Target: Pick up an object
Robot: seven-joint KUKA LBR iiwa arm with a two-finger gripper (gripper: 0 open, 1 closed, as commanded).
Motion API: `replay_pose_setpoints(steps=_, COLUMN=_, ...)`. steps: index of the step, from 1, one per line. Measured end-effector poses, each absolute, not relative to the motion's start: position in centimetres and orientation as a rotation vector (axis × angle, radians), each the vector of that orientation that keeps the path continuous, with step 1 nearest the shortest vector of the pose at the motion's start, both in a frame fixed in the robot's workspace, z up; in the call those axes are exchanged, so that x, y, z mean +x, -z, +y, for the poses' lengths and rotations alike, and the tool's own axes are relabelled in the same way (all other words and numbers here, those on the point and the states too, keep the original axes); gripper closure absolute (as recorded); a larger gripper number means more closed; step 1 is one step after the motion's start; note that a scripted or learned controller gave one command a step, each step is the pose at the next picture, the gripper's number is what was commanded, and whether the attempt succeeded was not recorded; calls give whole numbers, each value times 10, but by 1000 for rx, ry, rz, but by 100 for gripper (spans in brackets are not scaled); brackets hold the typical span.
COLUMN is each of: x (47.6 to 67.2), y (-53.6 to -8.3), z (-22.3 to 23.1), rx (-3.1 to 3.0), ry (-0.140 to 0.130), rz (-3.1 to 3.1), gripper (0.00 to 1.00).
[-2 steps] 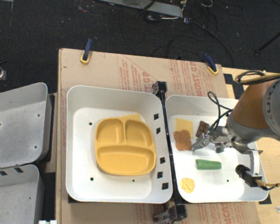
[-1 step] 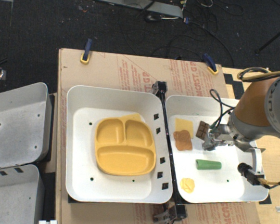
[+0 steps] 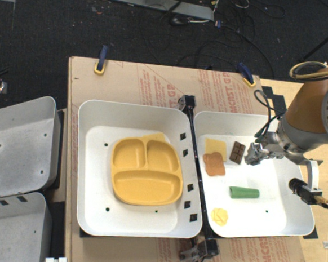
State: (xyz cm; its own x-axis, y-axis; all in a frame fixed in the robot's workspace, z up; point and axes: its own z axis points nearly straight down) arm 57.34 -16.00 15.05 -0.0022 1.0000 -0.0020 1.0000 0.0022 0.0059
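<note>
The right bin (image 3: 293,214) holds a pale yellow flat piece (image 3: 215,146), a brown bread-like piece (image 3: 214,164), a dark brown chocolate bar (image 3: 237,152), a green cucumber-like piece (image 3: 244,192) and a small yellow round piece (image 3: 219,216). My gripper (image 3: 256,152) hangs over the upper part of this bin, just right of the chocolate bar and above the green piece. Nothing shows between its fingers.
The left bin (image 3: 87,167) carries a yellow divided plate (image 3: 146,172). A black divider (image 3: 191,152) runs between the bins. Blue-and-yellow clamps (image 3: 101,60) hold the cardboard at the back. White panels (image 3: 16,144) lie at far left.
</note>
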Motion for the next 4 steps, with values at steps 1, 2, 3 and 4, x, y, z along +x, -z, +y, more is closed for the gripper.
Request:
replay_pose_setpoints(steps=1, x=577, y=-194, z=-165, rx=2216, ry=-3, rz=2221, gripper=100)
replay_pose_setpoints(steps=2, x=578, y=-214, z=-165, rx=2216, ry=-2, rz=2222, gripper=100)
replay_pose_setpoints(steps=3, x=593, y=-227, z=-115, rx=2213, ry=-3, rz=2228, gripper=100)
replay_pose_setpoints(steps=4, x=604, y=-238, z=-64, rx=2213, ry=-3, rz=2228, gripper=100)
